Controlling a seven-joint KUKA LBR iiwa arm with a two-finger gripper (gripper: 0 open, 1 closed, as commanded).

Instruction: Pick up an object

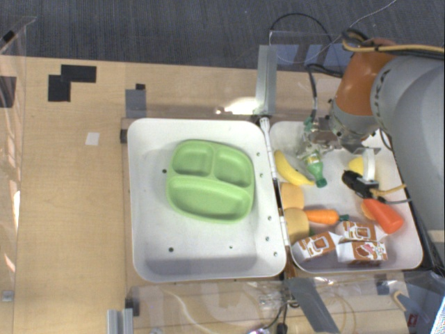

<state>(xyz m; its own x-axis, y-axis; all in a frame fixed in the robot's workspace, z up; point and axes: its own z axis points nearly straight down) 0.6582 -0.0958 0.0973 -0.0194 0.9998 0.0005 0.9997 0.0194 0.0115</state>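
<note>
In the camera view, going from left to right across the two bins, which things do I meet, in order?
Green plate → banana → green bottle → carrot → orange pepper. The tool hangs just above the green bottle. I leave out the packets and sponges, which overlap the others in this order.

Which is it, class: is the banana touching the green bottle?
Touching. The camera view shows the banana lying against the green bottle, with no gap where they meet.

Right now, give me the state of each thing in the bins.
green divided plate: flat in left bin
banana: lying in right bin
green bottle: on its side under the gripper
carrot: lying flat
snack packets: heaped at near edge
</note>
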